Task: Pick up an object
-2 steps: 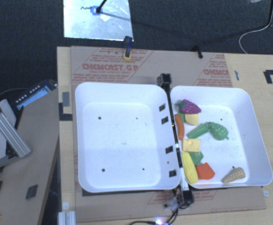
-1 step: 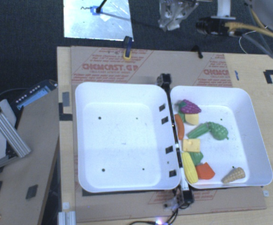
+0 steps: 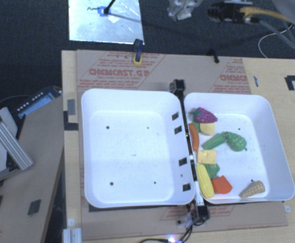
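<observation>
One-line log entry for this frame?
gripper: above bench, far edge | right bin: purple grapes, corn cob, ice-cream cone | nothing grasped

A robotics lab or test cell, by the look of it — a brown cardboard-covered bench [image 3: 198,67] bearing two shallow white plastic bins [image 3: 132,97] clipped together along their shared edge, dark carpet beyond its far edge, loose cables [image 3: 271,34] near the far right corner, and a silver aluminium frame rail [image 3: 5,135] off its left edge.
</observation>
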Action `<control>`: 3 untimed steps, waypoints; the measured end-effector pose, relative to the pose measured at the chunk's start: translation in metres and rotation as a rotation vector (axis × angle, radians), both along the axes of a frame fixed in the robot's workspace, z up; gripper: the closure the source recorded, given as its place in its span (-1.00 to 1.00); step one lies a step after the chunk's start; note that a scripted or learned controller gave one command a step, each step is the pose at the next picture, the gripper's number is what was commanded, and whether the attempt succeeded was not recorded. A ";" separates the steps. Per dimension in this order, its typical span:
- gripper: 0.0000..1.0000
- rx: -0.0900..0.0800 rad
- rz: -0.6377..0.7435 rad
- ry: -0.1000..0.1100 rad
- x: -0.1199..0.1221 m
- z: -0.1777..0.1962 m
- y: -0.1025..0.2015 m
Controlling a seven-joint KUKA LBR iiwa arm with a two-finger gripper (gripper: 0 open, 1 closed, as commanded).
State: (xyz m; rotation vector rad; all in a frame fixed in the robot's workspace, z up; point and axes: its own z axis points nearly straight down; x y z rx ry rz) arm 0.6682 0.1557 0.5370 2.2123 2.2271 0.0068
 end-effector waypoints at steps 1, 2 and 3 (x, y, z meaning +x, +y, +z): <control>1.00 -0.002 0.004 0.017 -0.002 -0.176 0.083; 1.00 0.007 0.002 -0.012 -0.055 -0.024 0.079; 1.00 0.000 -0.007 -0.003 0.002 0.000 0.068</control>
